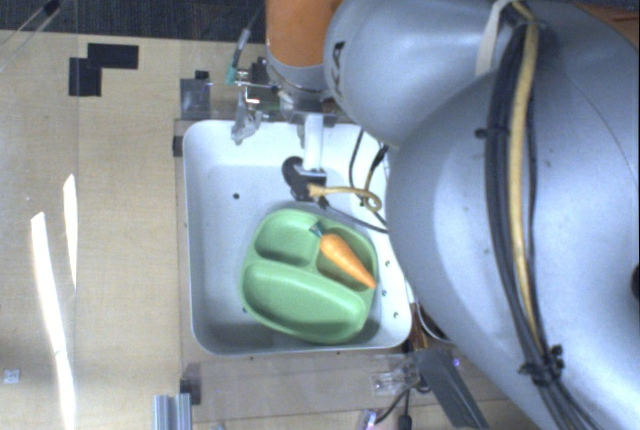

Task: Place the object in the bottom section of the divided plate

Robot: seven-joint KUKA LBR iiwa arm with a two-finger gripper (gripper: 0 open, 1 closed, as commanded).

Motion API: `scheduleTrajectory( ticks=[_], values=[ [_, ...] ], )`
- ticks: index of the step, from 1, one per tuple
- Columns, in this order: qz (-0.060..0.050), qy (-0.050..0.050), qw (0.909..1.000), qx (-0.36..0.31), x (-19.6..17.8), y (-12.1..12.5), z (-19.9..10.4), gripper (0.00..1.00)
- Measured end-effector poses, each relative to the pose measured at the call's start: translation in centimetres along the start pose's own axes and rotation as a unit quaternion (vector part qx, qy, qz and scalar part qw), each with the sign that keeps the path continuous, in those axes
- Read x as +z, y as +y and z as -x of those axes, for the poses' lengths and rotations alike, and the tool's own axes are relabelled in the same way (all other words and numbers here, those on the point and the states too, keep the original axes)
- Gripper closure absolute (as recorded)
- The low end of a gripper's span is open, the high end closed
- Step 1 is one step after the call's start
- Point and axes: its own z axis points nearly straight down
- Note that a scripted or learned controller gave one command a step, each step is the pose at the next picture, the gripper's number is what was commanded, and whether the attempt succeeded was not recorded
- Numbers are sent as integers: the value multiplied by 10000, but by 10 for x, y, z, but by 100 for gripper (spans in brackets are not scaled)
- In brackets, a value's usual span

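My claw [248, 118] hangs at the far edge of the white bin [212, 218]; clenched or released, I cannot tell. The carrot [345, 259] lies in the far-right section of the green divided plate [300, 303].
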Motion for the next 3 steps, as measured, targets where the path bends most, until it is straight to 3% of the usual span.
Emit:
scheduleTrajectory(
  ticks=[1, 2, 3],
  values=[
    [-1, 2, 9894, 1455, 40, 18, -15, 0],
    [-14, 11, 9317, 3632, 67, 19, -13, 0],
    [-8, 16, 9030, 4296, -25, 10, -13, 0]
  ],
)
